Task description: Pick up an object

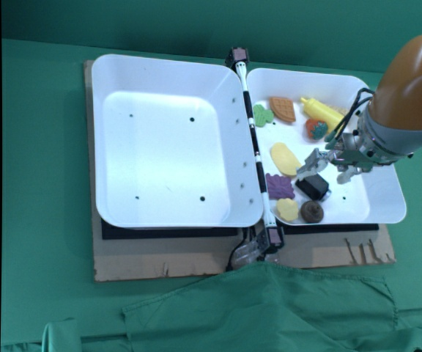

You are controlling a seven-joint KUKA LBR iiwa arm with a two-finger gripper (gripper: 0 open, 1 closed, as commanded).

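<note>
Both white bins [173,147] look like smooth, glossy plastic. Under them lies matt brown cardboard [130,266] with a ragged edge at 6 o'clock. The green cloth [269,310] covering the bench is matt and creased.

Left bin [123,86] lies beside right bin [387,204], which holds small objects [288,160] under the end effector [321,169].

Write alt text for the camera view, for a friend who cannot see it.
A grey and orange robot arm reaches from the right into the right-hand white bin, its gripper just above a small black object among toy foods, including a yellow bottle and a brown doughnut. The left-hand white bin sits beside it on a green bench.
</note>
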